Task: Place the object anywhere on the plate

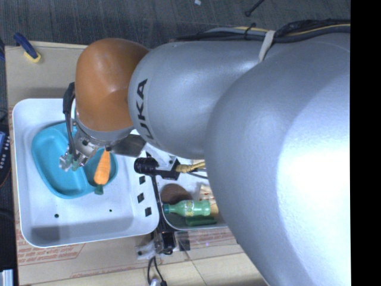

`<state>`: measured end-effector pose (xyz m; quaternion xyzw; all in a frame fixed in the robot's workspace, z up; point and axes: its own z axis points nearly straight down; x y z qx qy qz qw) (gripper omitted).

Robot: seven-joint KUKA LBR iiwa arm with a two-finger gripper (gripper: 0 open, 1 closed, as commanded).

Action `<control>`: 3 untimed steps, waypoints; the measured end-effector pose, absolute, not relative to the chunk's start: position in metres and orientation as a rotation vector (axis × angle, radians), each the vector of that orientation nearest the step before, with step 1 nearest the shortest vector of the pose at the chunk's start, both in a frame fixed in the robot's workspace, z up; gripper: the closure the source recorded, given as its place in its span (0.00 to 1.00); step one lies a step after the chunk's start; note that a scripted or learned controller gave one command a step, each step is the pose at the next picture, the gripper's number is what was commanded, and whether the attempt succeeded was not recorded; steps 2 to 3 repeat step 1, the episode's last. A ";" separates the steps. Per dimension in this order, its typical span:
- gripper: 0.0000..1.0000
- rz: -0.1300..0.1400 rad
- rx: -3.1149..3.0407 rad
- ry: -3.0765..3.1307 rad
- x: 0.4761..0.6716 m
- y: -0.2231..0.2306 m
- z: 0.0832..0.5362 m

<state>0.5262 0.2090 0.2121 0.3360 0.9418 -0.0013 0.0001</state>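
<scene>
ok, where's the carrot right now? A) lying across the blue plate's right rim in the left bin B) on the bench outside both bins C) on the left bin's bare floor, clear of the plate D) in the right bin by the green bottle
A: the carrot lies across the right rim of the blue plate in the left bin.

floor [119, 8]: dark grey carpet beyond the bench
bench [53, 47]: tan top
cables [226, 31]: black, on floor
</scene>
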 end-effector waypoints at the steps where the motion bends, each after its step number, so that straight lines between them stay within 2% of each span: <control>1: 0.00 -0.007 1.057 2.960 0.526 0.208 0.211; 3: 0.00 -0.007 1.057 2.960 0.526 0.208 0.211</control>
